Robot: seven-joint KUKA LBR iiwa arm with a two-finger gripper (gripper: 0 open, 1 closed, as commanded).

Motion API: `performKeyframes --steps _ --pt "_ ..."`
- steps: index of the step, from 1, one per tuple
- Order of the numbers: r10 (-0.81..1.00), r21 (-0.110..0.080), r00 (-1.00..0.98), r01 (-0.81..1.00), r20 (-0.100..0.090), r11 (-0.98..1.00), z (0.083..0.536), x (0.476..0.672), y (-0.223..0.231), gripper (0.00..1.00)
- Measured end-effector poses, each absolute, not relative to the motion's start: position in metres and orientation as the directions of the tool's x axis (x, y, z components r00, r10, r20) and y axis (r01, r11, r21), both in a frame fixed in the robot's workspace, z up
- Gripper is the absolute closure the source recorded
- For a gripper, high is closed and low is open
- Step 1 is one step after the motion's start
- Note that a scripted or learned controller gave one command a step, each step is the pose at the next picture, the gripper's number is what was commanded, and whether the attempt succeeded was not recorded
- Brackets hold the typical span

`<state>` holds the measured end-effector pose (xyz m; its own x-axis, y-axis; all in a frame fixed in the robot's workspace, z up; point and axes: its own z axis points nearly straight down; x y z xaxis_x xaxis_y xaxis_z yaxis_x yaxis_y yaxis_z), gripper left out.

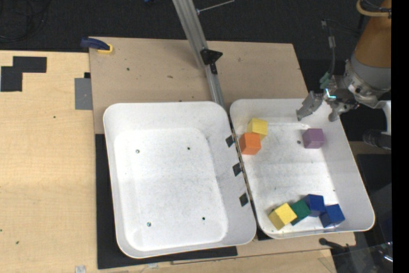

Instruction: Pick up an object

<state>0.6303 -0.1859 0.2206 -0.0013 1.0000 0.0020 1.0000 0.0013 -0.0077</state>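
My hand [321, 107] hangs above the far right corner of the right shallow white plastic bin [361, 192], its two grey fingers spread apart with nothing between them. My grey arm with its orange band [374, 35] reaches in from the right. Just below my hand, near but apart from it, a small purple cube [313, 137] lies on the bin floor. Further left in the same bin, a small yellow cube [259, 126] touches a small orange cube [250, 143], both close to the bin's left wall. Along the near edge of this bin sit four more blocks in a tight row: a yellow block [281, 215], a green block [299, 210], and two blue blocks [324, 210]. The left shallow white plastic bin [118, 121] lies just beside the right one. Both bins rest on the pale wooden desk [153, 70]. A slanted grey metal rail [188, 16] rises from between the bins toward the far side.
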Motion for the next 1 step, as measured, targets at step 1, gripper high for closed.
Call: performKeyframes --steps 1 --pt "1.0 -0.003 -0.004 1.0 0.0 0.004 0.2239 0.6314 -0.1855 0.0"
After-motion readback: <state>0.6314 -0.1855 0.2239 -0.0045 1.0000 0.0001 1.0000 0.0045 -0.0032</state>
